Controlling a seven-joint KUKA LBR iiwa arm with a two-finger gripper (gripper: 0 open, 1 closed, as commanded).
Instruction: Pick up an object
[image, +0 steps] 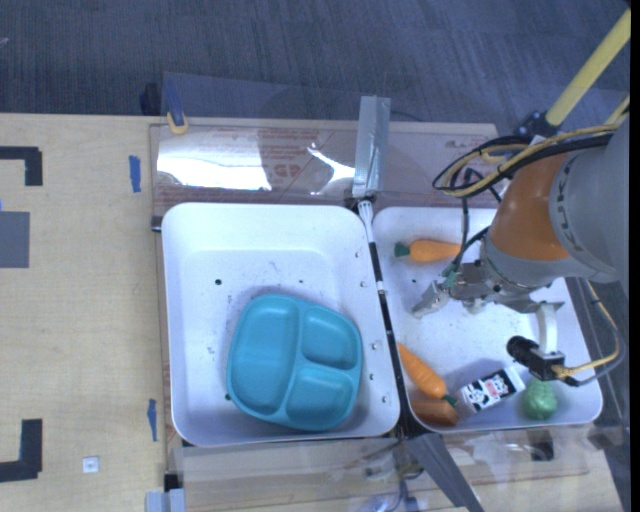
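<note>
Over the right bin (585, 395), the metal pincer (428, 300) hangs released beside a tapered carrot (432, 250).

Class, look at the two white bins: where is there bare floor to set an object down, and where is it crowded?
Left bin: bare floor along the back and left walls, bordering the blue divided plate. Right bin: a bare patch mid-floor, between the gripper and the front carrots. The front is crowded: carrots, small carton, green ball. Another carrot lies at the back.
</note>
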